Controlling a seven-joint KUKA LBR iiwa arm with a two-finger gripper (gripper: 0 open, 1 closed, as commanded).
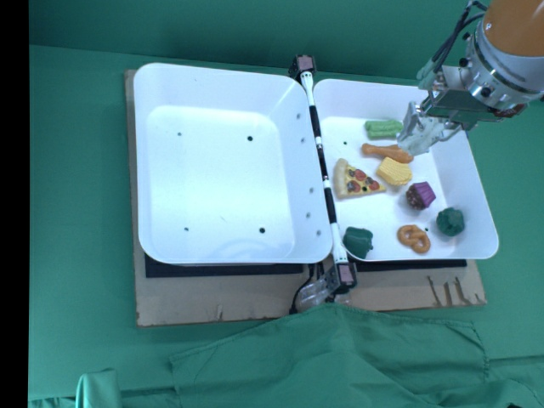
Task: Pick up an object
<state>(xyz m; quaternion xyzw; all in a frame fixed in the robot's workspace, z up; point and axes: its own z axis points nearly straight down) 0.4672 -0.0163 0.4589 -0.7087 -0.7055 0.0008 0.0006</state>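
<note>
- The pincer [416, 139] hangs over the right bin [476, 195], beside the orange drumstick [387, 152]; its grip state cannot be told.
- Best play: centre over the drumstick, descend straight, avoid the green pickle [383, 128].

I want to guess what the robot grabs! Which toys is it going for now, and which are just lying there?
Near the job:
- gripper, low in the right bin
- orange drumstick and green pickle, right beside it

Just lying about:
- pizza slice
- yellow cheese
- purple cupcake
- pretzel
- green pepper
- broccoli
- left bin
</note>
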